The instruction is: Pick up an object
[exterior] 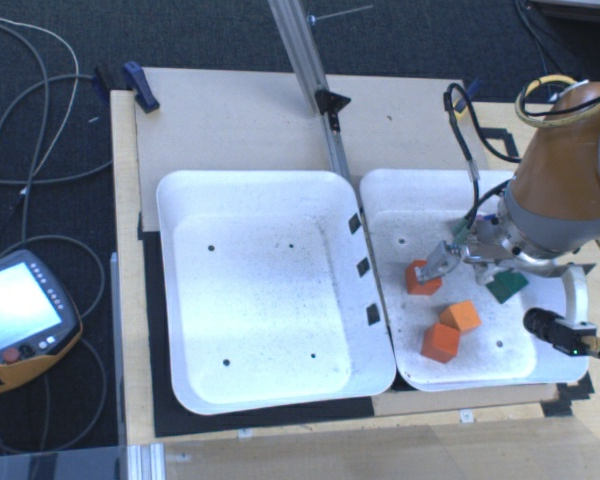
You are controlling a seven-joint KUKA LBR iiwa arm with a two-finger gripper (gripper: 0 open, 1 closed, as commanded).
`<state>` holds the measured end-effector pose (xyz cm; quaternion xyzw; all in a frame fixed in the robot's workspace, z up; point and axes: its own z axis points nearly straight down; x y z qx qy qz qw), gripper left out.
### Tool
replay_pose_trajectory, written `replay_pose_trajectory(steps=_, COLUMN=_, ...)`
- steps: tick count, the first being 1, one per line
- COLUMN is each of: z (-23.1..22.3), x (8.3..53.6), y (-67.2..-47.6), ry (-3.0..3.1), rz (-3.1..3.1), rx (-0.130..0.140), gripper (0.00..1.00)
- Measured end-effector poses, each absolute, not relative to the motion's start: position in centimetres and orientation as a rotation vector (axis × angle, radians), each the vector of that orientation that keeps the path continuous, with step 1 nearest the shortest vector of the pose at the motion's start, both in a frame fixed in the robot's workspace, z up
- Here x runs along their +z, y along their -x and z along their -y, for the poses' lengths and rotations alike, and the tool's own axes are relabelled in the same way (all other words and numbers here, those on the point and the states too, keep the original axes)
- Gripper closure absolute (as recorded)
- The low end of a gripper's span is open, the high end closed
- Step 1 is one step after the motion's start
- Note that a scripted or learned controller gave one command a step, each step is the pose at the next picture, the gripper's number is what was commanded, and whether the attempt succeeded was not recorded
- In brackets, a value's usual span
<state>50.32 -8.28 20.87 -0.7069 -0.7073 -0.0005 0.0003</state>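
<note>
End effector (442, 264) down in the right bin (380, 193), right at the reddish-orange block (421, 279)

Looks like the grab step of the pick to me: the tip sits right at the top edge of that block near the bin's left side, but I honestly can't tell if it's apart or clamped on anything, too small and half hidden by the wrist. Next move probably calls for a clean close on the block and a straight lift, then checking it actually comes up. Right bin also has two more orange blocks, a lighter one (462, 315) and a darker one (440, 342) touching it just below, plus a green piece (507, 286) tucked under the arm. Left bin (180, 198) on the tabletop (230, 118) has just specks and a few dark dots.
</note>
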Motion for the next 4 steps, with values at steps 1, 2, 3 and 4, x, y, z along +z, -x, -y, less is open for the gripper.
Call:
replay_pose_trajectory(steps=1, z=9.4, x=9.5, y=-56.4, ry=2.218, rz=2.220, rx=0.005, gripper=0.00)
replay_pose_trajectory(steps=2, z=10.8, x=10.0, y=-57.3, ry=2.223, rz=2.222, rx=-0.002, gripper=0.00)
replay_pose_trajectory(steps=3, z=10.7, x=11.0, y=-57.3, ry=2.221, rz=2.224, rx=-0.005, gripper=1.00)
replay_pose_trajectory(steps=4, z=4.4, x=20.4, y=-51.5, ry=2.214, rz=2.229, rx=-0.008, gripper=1.00)
